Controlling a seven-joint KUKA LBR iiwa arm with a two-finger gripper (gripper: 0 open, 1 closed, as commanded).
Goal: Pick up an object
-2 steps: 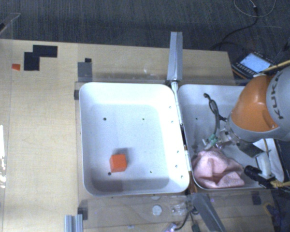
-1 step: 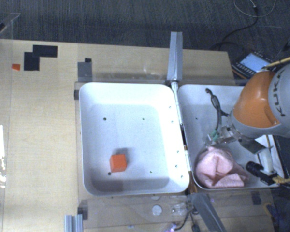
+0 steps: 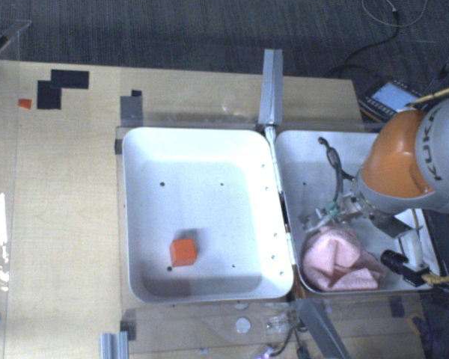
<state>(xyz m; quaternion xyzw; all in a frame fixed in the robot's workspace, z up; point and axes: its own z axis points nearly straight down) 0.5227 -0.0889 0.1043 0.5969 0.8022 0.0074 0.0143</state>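
Observation:
A pink crumpled cloth [image 3: 331, 261] lies in the front part of the right bin [image 3: 307, 155]. My gripper [image 3: 332, 215] is low in that bin, right at the cloth's back edge, with the orange-banded wrist [image 3: 395, 159] above and to its right. Whether it touches the cloth cannot be made out. An orange block [image 3: 183, 252] sits alone on the floor of the left bin [image 3: 194, 163], toward its front.
A thin dark curved piece [image 3: 331, 158] lies near the back of the right bin. A metal post [image 3: 271, 88] stands behind the divide between the bins. Black flat shapes [image 3: 58, 86] and a small orange square [image 3: 25, 104] mark the bench's far left.

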